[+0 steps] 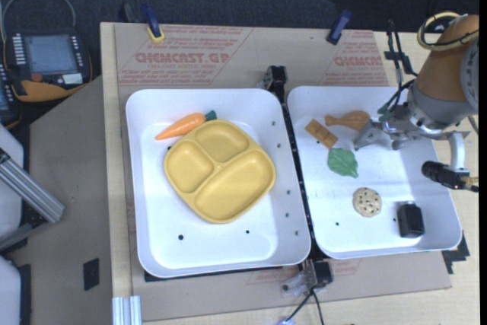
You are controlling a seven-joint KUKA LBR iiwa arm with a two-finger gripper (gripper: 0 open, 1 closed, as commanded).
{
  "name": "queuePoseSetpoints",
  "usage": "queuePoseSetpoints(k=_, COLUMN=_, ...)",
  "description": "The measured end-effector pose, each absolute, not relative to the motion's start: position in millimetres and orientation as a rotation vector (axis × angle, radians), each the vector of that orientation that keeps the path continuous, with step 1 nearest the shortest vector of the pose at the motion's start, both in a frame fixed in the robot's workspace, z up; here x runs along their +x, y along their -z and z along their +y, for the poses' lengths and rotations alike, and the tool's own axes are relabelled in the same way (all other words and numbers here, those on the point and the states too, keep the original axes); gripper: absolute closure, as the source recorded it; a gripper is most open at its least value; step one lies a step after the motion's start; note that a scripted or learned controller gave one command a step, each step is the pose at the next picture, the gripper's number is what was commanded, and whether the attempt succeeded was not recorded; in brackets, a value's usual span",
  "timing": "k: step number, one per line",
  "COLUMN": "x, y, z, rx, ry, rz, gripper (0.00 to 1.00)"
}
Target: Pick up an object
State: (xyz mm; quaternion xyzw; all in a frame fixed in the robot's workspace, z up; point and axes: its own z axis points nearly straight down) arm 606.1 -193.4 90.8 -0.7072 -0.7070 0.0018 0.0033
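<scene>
Gripper (374,135) hung over the far part of the right bin (449,236), its grey arm (445,80) coming in from the right of your view; you could not tell from this angle how its tip was set. Just beyond the tip, toward the bin's far wall, lay a brown drumstick (348,119), seemingly clear of it. Just beside that, a little farther left of the tool, sat a small brown block (321,134). A green leafy piece (343,162) lay on the near side of the tip, close by. Nearer to you still, a speckled cookie (367,202) rested on the bin floor, and a black block (410,220) sat in the near right corner, well below the arm. Well off to the tool's left, in the left bin (141,186), you had a yellow divided plate (219,170) lying flat, with an orange carrot (181,125) touching its far edge.
</scene>
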Motion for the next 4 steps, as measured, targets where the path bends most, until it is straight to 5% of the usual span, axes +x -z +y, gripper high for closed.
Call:
queuePoseSetpoints(k=1, x=608.5, y=-106, z=-194, rx=-2.222, ry=0.001, rz=-2.223, gripper=1.0)
queuePoseSetpoints(k=4, x=610.2, y=-209, z=-201, rx=-2.224, ry=0.003, rz=-2.226, gripper=1.0)
